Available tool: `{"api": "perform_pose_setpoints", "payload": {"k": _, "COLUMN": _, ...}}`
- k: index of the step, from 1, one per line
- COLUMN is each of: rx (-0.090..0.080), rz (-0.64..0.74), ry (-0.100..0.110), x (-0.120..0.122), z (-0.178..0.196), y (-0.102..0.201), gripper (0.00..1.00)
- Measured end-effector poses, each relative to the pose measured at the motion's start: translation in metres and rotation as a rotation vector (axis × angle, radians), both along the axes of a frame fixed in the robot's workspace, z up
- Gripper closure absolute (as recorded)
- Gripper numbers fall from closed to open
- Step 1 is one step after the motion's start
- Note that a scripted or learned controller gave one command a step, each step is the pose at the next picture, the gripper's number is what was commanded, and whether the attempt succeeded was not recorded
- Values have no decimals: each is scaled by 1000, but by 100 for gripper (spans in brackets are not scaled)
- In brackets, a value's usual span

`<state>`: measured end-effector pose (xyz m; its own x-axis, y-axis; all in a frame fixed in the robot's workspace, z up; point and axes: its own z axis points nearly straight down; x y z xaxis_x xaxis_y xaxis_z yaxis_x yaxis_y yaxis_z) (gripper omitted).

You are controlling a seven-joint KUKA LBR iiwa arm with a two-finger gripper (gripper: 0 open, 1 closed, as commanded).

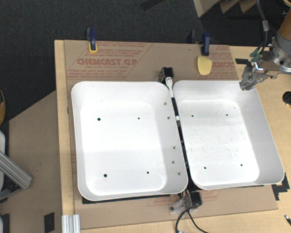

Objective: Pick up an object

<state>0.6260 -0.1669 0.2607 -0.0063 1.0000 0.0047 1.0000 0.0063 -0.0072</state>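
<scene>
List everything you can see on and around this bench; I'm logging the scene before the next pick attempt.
White bins: 2, white, side by side mid-bench, left bin, right bin.
Board: 1, tan with red lettering, under both bins.
Clamps: 2, blue and yellow, on the board's far edge and.
Yellow object: 1, pale yellow, on the board just beyond the right bin's far edge.
Black brackets: 2, black, in the seam between the bins, far end and near end.
Gripper: 1, grey metal, over the right bin's far right corner; nothing visible between its fingers.
</scene>
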Motion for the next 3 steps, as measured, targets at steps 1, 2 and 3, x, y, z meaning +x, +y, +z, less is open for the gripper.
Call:
{"api": "perform_pose_setpoints", "payload": {"k": 1, "rx": -1, "rz": 9, "ry": -23, "x": 41, "z": 106, "y": 126, "gripper": 100}}
{"api": "perform_pose_setpoints", "payload": {"k": 2, "rx": 0, "rz": 6, "ry": 3, "x": 38, "z": 11, "y": 238, "gripper": 100}}
{"api": "perform_pose_setpoints", "payload": {"k": 3, "rx": -14, "rz": -21, "ry": -10, "x": 39, "z": 23, "y": 72, "gripper": 100}}
